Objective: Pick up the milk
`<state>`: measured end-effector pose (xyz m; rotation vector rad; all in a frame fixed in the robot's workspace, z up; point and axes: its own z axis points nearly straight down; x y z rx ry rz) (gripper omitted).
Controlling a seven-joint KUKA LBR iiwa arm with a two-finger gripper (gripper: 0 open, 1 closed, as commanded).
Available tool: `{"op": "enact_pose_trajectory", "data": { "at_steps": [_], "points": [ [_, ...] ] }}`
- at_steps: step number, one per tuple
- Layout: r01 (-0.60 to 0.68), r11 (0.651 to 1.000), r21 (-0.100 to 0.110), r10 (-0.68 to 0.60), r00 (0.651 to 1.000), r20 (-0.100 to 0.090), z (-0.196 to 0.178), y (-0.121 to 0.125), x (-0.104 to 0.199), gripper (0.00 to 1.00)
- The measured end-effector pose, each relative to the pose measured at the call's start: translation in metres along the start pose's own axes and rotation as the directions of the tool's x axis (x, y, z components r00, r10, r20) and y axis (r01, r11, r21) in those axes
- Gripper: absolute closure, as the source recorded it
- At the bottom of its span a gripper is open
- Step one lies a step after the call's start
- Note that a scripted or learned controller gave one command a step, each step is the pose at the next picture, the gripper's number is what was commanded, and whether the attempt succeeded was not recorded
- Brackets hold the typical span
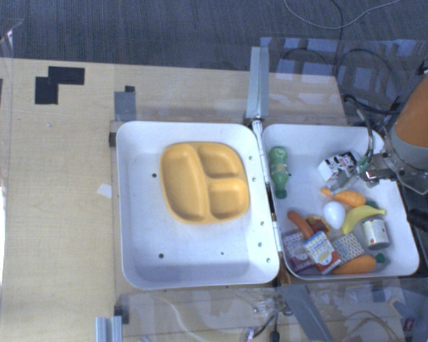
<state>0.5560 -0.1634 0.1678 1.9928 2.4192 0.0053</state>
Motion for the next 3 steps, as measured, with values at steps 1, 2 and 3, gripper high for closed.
{"op": "enact_pose_trajectory", "data": {
  "at_steps": [1, 2, 3],
  "points": [
    [-0.093, 0.996, -0.008, 0.093, 0.996, 0.003, 0.046, 0.067, -0.055, 0.0],
    [-0.082, 0.996, -0.028, 0.082, 0.997, 0.01, 0.056, 0.083, -0.049, 0.0],
    [0.006, 0.999, -0.038, -0.005, 1.0, 0.026, 0.059, 0.085, -0.037, 0.0]
  ]
}}
